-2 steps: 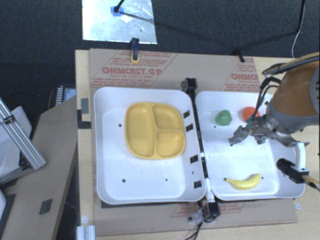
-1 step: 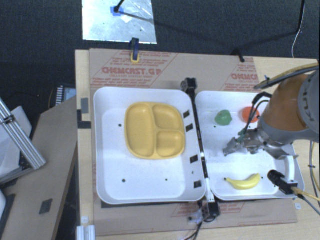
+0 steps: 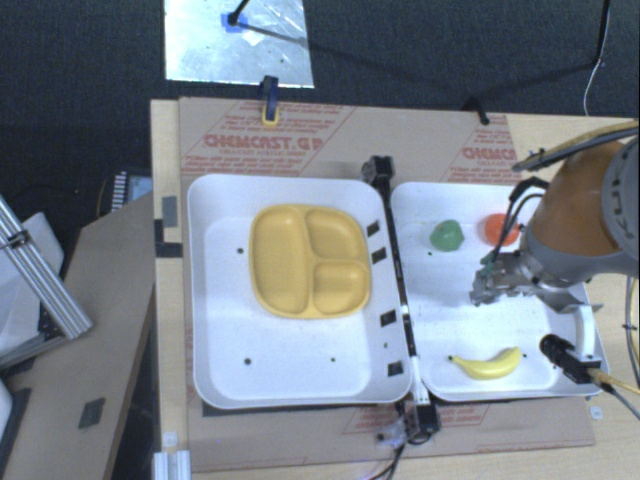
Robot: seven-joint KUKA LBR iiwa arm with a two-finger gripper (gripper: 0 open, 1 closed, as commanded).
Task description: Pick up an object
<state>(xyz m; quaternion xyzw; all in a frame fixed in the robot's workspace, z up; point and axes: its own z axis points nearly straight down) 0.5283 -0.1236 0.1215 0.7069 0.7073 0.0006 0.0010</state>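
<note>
Bench inventory, overhead slant view.

1. Left bin [image 3: 215, 298]: shallow, white. Holds a yellow divided plate [image 3: 308, 260], three compartments, lying flat approx. mid-bin, slightly toward the far side.

2. Right bin [image 3: 425, 313]: shallow, white, set just beside the left bin; a black strip w/ clips [image 3: 392, 268] runs along the join betw. the two. Contents, 3 items:
 - green round object [image 3: 447, 234], far-left part of bin, sitting alone on the floor.
 - orange round object [image 3: 500, 227], right of the green one and near it; partly covered by the arm's cables.
 - banana [image 3: 488, 363], yellow, lying flat near the near wall, curve opening toward the far side, long axis approx. left-right.

3. Arm [image 3: 585, 213]: grey w/ orange band, enters from the right, over the right half of the right bin. Gripper [image 3: 487, 286] sits betw. the orange object and the banana, nearer side of the orange one, apart from all three items. Finger state: cannot tell, tips too small and dark vs. the wrist body. Nothing visibly betw. them.

4. Surround: cardboard sheet [image 3: 300, 138] w/ red print under both bins; yellow clamp [image 3: 270, 108] at its far edge; shiny metal plate [image 3: 240, 28] on dark floor beyond; aluminium frame piece [image 3: 35, 278] at far left.
</note>
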